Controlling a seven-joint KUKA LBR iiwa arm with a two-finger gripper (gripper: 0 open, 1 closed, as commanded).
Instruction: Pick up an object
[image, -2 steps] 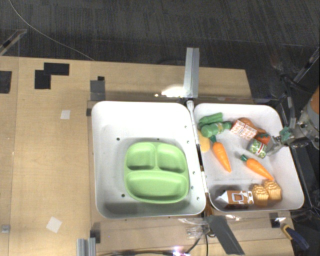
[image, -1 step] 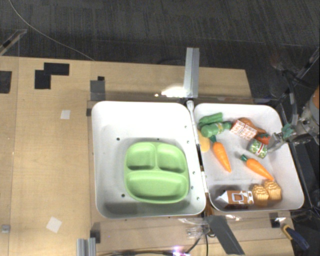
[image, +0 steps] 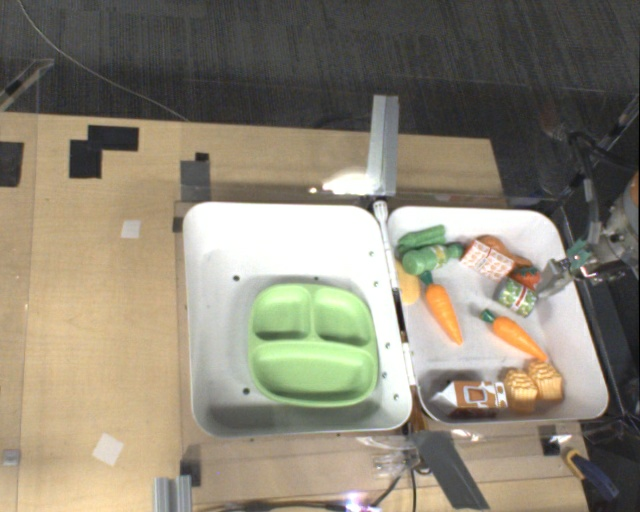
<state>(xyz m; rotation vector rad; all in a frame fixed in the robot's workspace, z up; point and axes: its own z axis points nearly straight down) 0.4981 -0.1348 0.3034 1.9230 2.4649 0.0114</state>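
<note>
currently, your claw (image: 553, 274) sits at the right bin's (image: 590, 330) far edge, just beside the small green can (image: 517, 296); you cannot tell its opening. nearby lie a red-white carton (image: 487, 259) and two carrots (image: 443, 312). risk, as a judgement: a closing stroke may nudge the can aside, or catch the bin wall.

— What carries it all?
— A pale wooden desk (image: 90, 330) with black square marks (image: 100, 148) near its left corner.
— And behind it?
— Dark grey carpet floor (image: 300, 50), a thin cable (image: 95, 72) trailing across it.
</note>
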